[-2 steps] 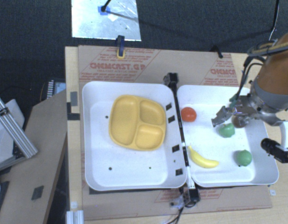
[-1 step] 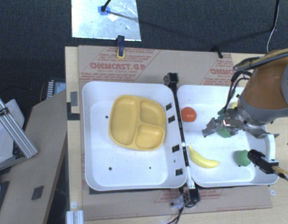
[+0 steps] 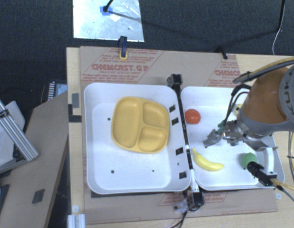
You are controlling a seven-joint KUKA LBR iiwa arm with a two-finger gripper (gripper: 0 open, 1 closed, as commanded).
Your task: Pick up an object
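Note:
A yellow banana lies near the front left of the right bin. An orange-red ball rests by that bin's left wall, farther back. A green object shows at the bin's front right, partly covered by the arm. My gripper hangs over the middle of the right bin, above and just right of the banana, its grey fingers pointing left. Nothing is visible between them.
The left bin holds a yellow divided plate. A black divider runs between the bins. The arm's orange band covers the right bin's right side. Cardboard lies under both bins.

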